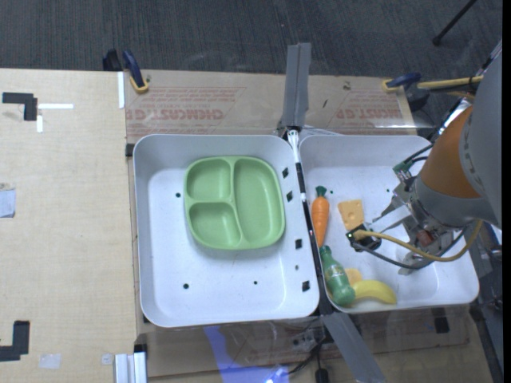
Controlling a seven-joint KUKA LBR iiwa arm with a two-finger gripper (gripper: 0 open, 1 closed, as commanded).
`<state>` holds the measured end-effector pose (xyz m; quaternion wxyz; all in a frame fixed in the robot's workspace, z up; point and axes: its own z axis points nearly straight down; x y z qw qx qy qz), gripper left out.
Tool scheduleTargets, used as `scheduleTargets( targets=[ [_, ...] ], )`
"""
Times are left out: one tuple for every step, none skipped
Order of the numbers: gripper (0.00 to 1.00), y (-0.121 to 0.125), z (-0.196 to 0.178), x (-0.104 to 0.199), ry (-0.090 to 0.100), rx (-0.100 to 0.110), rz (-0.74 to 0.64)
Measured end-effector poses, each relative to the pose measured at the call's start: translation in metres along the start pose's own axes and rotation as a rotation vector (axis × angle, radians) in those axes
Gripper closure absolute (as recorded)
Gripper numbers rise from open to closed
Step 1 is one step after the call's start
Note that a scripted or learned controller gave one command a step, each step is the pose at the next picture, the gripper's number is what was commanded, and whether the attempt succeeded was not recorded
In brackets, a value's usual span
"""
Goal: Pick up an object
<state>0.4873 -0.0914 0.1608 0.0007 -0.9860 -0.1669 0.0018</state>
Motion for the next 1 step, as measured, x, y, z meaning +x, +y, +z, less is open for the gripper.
scheduleTargets(
  targets=[
    [0.0, 0.0642, 0.0125, -0.0312, -0.002, 0.002, -0.094]
  ],
)
